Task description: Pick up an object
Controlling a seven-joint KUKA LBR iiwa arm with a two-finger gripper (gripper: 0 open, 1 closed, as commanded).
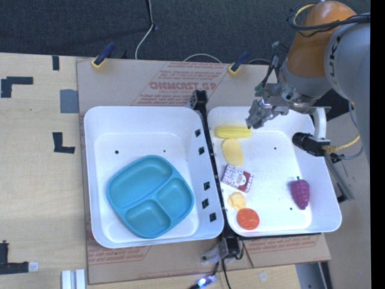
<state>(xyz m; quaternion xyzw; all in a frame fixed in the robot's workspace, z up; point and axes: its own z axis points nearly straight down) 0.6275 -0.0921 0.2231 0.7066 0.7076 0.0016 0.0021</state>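
Yellow corn cob (232, 131) by bin's back wall (264, 109) — gripper (255, 121) just beside, grip state unclear

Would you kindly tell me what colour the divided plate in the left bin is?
Light blue; the divided plate shows plainly in the camera view.

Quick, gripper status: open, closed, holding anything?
Gripper: open or closed cannot be told; it hangs just right of the yellow corn cob, nothing visibly held.
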